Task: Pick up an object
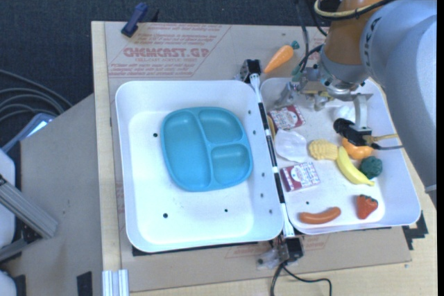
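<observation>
Dark carpet surrounds a board-topped bench (173, 52) carrying two shallow white bins side by side. The left bin (139, 170) holds a blue divided plate (206, 148).

Gripper status: the gripper (313, 89) sits low over the far end of the right bin (399, 208). Whether it is open or closed cannot be determined from this view, and no object is seen held in it.

Object positions, referenced to the gripper:
- Red-and-white packet (286, 118): just beside the gripper, on its near-left side. The long axis runs roughly across the bin, right end tilted slightly away from the camera.
- Pale pouch (290, 145): directly nearer the camera than that packet.
- Corn cob (322, 149): nearer the camera than the gripper, long axis across the bin.
- Banana (354, 166): near-right of the gripper, long axis diagonal, lower end pointing toward the near-right corner.
- Second packet (300, 177): well nearer the camera.
- Sausage (319, 215): well apart, by the near rim, long axis across the bin.
- Strawberry (367, 205): to the sausage's right, tip toward the camera.

An orange carrot (279, 59) lies outside the bin, far-left of the gripper, tip pointing near-left.
</observation>
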{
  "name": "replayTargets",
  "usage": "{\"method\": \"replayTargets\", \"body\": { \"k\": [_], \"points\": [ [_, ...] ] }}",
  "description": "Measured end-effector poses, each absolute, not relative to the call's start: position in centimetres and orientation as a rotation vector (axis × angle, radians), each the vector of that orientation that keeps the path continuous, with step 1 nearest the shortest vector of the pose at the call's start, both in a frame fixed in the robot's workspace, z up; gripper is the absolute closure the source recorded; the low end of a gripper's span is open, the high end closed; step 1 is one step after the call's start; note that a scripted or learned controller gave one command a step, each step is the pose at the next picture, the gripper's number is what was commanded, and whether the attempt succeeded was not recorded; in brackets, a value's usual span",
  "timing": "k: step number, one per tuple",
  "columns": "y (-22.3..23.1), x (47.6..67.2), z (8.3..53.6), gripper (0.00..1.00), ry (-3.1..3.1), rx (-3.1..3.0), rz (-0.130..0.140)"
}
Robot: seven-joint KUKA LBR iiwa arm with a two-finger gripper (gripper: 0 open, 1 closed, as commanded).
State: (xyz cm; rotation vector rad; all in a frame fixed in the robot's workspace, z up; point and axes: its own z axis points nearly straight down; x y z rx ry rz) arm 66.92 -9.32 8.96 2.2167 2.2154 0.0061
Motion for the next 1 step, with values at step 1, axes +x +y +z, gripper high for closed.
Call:
{"method": "replayTargets", "body": {
  "k": [1],
  "points": [
    [-9.31, 66.92, 8.95, 0.00, 2.216, 2.216, 0.006]
  ]
}}
